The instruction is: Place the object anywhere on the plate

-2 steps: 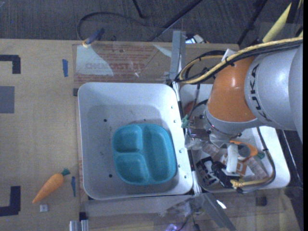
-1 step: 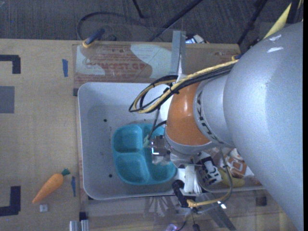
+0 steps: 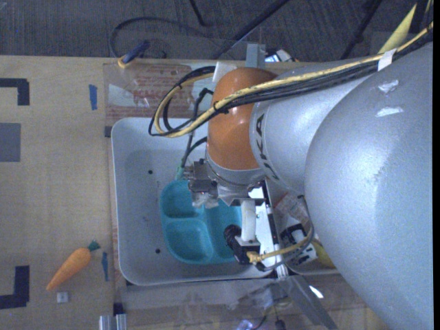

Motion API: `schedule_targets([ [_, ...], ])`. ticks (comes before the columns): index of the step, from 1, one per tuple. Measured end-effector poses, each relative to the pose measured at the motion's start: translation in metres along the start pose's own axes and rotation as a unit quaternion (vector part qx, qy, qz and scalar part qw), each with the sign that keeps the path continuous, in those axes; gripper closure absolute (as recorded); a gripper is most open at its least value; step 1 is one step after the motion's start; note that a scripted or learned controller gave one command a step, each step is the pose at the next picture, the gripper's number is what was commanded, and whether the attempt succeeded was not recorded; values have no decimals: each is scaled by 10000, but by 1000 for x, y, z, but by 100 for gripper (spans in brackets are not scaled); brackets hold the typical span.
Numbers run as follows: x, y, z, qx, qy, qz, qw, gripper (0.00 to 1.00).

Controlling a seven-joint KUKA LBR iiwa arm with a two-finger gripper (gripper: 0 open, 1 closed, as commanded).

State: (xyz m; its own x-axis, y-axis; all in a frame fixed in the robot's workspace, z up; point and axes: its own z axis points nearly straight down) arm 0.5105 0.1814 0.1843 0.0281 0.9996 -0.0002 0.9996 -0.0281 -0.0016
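Note:
A teal divided plate (image 3: 184,234) lies in the left white bin (image 3: 130,184), toward its lower right part. My gripper (image 3: 203,191) hangs just over the plate's upper edge, beneath the orange band, and the wrist hides its tips. An orange toy carrot (image 3: 69,267) with a green top lies outside the bin on the wooden bench, at the lower left, well away from the gripper. Nothing shows on the uncovered compartments of the plate.
The big grey arm (image 3: 357,170) covers the right half of the view, and the bench beneath it is hidden. Yellow and black cables (image 3: 172,108) loop over the bin's top edge. Blue tape marks (image 3: 93,96) and black corner marks (image 3: 17,91) sit on the bench at left.

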Motion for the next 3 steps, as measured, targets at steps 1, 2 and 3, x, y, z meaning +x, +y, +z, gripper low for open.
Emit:
schedule_targets([
  [1, 0, 0, 0, 2, -2, 1, 10000, 0],
  [2, 0, 0, 0, 2, -2, 2, 10000, 0],
  [3, -97, -22, -5, 11, -1, 76, 10000, 0],
])
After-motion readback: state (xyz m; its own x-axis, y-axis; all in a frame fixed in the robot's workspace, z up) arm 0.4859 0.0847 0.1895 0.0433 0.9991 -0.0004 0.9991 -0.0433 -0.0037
